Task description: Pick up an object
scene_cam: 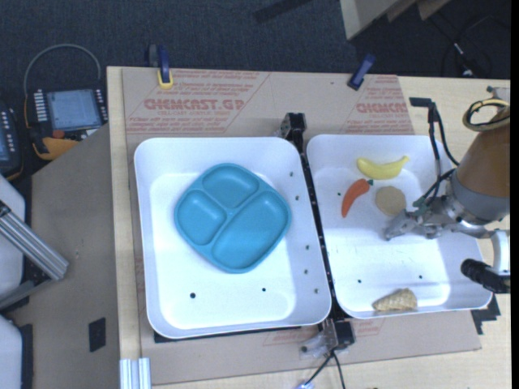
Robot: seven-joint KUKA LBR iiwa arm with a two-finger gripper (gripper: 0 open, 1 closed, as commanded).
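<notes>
In the right white bin (357,286) four loose objects lie apart from one another: a yellow curved plastic banana (383,166) near the far wall, an orange-red carrot-shaped toy with a green tip (353,196) just below and left of it, a tan round flat piece (390,199) just right of the carrot, and a pale beige wedge-shaped piece (396,300) alone near the front rim. The grey two-finger gripper (396,230) sits low over the bin floor just below and right of the tan round piece, its metal parts pointing left; whether it touches that piece cannot be judged from this angle. Jaw opening: cannot tell, the tips blur into one grey shape, and nothing is visibly between them. The arm (486,173) comes in from the right edge, orange band above a grey wrist, with black cables looping beside it. The left white bin (162,298) holds a blue plastic divided plate with three compartments (233,216), set roughly in the middle and rotated at an angle. Both bins rest on a brown cardboard sheet printed with red lettering (203,96), held at the far edge by a yellow clamp (165,77) and a blue clamp (361,71).
</notes>
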